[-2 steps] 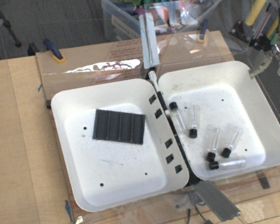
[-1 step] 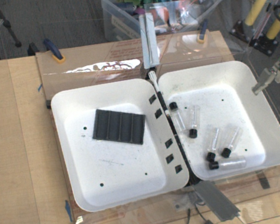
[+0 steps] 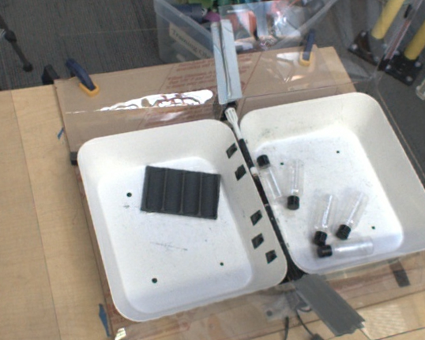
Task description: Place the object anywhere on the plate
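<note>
**Grey bracket (image 3: 328, 308) up front, slippery vials behind**

Clear, black-capped vials (image 3: 349, 247) are seen scattered in the right bin (image 3: 422, 204), three of them bunched near its front. The black ribbed plate (image 3: 181, 192) is parked in the left bin (image 3: 124, 295), well apart. Two vials could be pinched together, or one rolled aside. The pincer's state cannot be told.

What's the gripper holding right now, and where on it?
Nothing is seen held. The clear plastic vials with black caps lie in the right white bin; the black ribbed rectangular plate lies in the left.
</note>
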Tool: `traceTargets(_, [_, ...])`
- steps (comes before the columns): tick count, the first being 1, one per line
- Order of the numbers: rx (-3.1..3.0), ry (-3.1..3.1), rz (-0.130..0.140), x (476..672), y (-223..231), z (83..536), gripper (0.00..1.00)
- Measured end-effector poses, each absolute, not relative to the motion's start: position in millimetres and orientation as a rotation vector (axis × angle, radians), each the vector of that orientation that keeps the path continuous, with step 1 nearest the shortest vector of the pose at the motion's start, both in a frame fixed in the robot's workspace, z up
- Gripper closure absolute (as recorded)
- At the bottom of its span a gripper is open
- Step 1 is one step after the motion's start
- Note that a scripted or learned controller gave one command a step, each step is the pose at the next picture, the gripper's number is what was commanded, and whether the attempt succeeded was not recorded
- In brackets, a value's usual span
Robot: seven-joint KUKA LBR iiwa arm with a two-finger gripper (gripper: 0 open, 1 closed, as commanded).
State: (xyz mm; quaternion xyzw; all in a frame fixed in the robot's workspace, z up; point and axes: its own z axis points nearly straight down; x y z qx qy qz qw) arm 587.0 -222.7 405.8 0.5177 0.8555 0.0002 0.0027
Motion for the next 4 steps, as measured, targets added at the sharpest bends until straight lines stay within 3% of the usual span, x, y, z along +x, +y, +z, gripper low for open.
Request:
traceTargets(1, [1.619, 2.679, 0.002, 588.3, -222.3, 416.6, 1.0])
traceTargets(2, [1.619, 2.679, 0.001, 588.3, -222.3, 416.5, 0.0])
traceTargets(3, [1.615, 2.674, 0.003, 589.5, -222.4, 427.7, 1.0])
traceTargets(4, [1.428, 2.796, 0.001, 479.8, -224.5, 436.0, 1.0])
